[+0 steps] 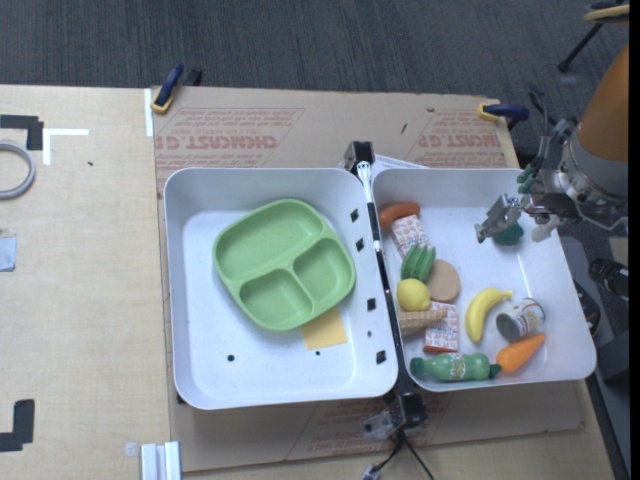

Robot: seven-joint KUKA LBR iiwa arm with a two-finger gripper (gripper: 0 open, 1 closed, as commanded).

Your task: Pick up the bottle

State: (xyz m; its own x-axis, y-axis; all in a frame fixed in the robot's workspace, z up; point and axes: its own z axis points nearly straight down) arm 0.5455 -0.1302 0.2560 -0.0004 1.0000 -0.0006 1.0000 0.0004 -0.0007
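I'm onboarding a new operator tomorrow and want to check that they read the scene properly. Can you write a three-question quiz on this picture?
1. True or false: the green bottle stands upright in the left bin.
2. Which item lies nearest the bottle's cap end? A) carrot B) green plate C) lemon
3. Fill in: the end effector hovers over the ____ bin, near its far edge.

Key
1. False: it lies on its side along the near wall of the right bin.
2. A
3. right
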